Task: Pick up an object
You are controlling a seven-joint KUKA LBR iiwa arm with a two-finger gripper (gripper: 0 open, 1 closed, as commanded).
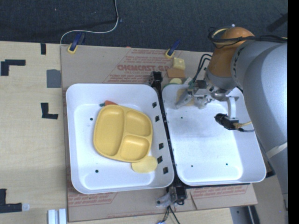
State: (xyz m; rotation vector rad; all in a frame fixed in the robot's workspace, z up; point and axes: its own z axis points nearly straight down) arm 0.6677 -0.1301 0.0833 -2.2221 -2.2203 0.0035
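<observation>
Arm (261, 101) enters from the right of the frame, orange band (224, 55) at upper right. Pincer (194, 96) sits low over the upper left corner of the right bin (212, 169); cannot tell how it is set, the tips being blurred against the white wall. Nothing visible between them.

Left bin (77, 139), centre-left of frame: yellow divided tray (122, 133) lies flat in the middle, three compartments facing up. A pale yellow disc (144, 164) lies at the tray's lower right edge, touching or slightly tucked under it. A small red-orange piece (110, 103) peeks out at the tray's upper left rim, mostly hidden.

Beyond the bins, upper centre of frame, on the cardboard sheet (135, 66) covering the desk (28, 125): a tan block (177, 69) and a pale yellowish item (175, 81) just below it, near the right bin's top left corner.
</observation>
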